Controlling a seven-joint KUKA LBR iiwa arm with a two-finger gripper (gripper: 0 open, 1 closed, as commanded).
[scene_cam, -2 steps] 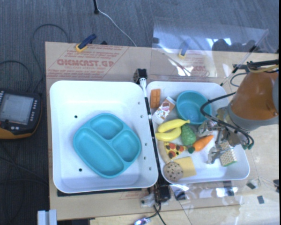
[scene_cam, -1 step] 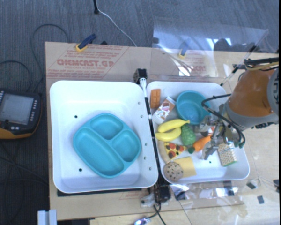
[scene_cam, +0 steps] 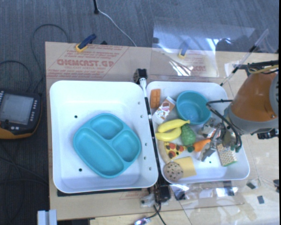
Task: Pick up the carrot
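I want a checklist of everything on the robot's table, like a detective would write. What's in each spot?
Surface: cardboard-covered bench bearing a left bin and a right bin, side by side.
Job's things: carrot lies in the right bin, beside the broccoli.
Clutter: right bin also has a teal bowl, bananas, cookie, cheese wedge, pizza slice. Left bin has a blue divided plate.
Grippers: gripper is low in the right bin, just right of the carrot; grip state unclear.
Cables: black cables on the floor at left.
Surroundings: grey carpet, a handheld control pendant at left.
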